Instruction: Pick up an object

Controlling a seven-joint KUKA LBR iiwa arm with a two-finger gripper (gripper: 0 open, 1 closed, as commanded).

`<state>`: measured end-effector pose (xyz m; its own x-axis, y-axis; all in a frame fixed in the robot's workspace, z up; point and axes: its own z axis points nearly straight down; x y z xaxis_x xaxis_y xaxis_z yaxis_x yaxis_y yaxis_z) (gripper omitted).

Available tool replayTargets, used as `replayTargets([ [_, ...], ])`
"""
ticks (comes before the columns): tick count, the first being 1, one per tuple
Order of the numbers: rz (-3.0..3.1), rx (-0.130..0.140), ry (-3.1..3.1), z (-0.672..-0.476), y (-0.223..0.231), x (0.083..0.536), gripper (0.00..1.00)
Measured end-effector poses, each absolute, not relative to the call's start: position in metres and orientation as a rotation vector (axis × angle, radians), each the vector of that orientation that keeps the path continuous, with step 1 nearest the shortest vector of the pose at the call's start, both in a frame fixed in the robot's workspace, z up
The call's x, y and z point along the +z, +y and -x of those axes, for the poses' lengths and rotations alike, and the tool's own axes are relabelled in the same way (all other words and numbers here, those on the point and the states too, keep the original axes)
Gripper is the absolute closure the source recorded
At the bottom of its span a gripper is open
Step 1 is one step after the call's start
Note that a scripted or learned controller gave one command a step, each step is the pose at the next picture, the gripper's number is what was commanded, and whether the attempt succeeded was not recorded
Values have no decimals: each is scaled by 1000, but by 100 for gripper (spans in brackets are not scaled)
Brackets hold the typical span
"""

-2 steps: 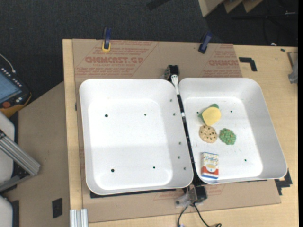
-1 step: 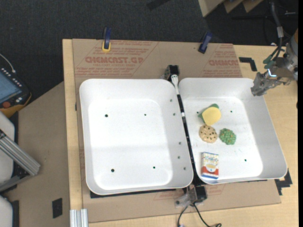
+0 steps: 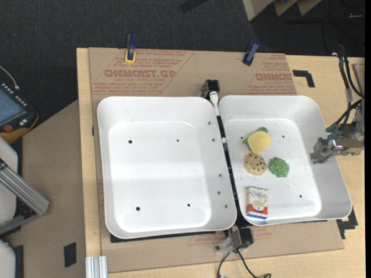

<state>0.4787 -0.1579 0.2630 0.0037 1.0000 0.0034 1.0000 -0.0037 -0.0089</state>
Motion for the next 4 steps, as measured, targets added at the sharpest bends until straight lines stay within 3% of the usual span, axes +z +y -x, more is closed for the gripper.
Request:
replayTargets([
  [1,2225,3,-2213,-478,-227,226,100],
  [2,2233,-13,-2240,-505,-225,401,100],
  [3,2209,5,-2219,-520,-181,285,100],
  [4,2206,0,-2227,-520,-91,259,100],
])
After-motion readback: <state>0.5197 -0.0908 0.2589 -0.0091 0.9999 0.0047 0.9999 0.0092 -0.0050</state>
